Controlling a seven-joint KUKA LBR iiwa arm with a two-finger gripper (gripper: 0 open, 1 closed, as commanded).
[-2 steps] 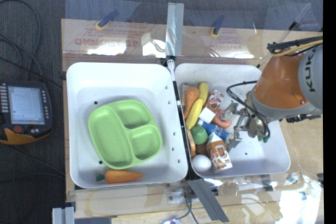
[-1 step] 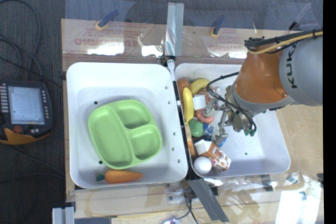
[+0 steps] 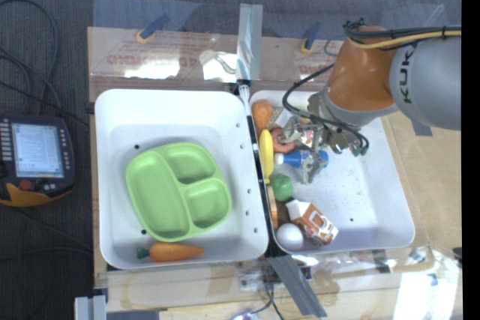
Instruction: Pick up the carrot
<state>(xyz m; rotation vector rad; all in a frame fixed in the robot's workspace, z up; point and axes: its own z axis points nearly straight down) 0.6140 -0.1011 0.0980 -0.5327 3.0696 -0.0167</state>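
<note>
Over in the right white bin (image 3: 390, 191) my two-finger gripper (image 3: 313, 161) hovers above the toy clutter; can't tell its grip, too blurry. Meanwhile the orange carrot (image 3: 174, 252) lies in the left white bin (image 3: 120, 116), beside the green divided plate (image 3: 178, 189). Nothing's picked yet.

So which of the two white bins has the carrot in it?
The left bin, the one holding the green tray; the carrot lies along its near edge. The tool is over the right bin.
</note>
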